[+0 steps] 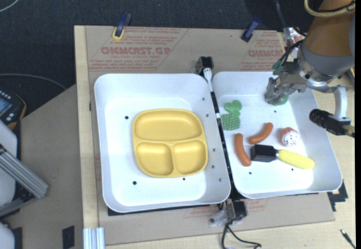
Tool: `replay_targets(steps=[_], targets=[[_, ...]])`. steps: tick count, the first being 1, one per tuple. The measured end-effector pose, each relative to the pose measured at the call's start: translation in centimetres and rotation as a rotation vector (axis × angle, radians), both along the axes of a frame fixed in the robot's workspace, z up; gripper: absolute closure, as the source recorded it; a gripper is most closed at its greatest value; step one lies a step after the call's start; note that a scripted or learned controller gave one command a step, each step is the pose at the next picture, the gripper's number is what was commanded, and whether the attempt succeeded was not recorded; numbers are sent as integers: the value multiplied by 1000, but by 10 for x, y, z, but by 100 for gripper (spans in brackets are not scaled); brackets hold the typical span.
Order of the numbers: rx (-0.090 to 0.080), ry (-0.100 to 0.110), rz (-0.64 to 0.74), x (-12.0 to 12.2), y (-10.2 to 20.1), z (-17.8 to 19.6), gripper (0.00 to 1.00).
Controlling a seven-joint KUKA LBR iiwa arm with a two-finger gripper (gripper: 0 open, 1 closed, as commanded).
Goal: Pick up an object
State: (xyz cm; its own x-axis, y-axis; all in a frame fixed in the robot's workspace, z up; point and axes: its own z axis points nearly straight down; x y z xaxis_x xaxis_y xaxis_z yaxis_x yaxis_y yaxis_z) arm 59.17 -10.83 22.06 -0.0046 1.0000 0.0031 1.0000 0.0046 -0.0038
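Over the far end of your right bin (321, 174), the gripper (276, 94) hangs low near the bin floor with nothing visible between its tips, and you cannot tell from this angle how it is set. Every candidate lies loose nearer the camera: a green toy (231, 115), two sausages (260, 133) (242, 149), a red-and-white piece (289, 137) and a yellow corn cob with a black handle (282, 156). You have nothing picked yet, so reaching, closing and lifting all remain, by my reckoning; the yellow tray (168, 142) sits in the left bin (107, 129).

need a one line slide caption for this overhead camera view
KUKA arm's gripper poised over the right bin of toy food, yellow divided tray in the left bin.
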Motion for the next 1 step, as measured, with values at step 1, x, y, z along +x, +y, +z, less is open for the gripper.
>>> replay_targets(steps=[1], targets=[[0,1,0,-31,46,-8,100]])
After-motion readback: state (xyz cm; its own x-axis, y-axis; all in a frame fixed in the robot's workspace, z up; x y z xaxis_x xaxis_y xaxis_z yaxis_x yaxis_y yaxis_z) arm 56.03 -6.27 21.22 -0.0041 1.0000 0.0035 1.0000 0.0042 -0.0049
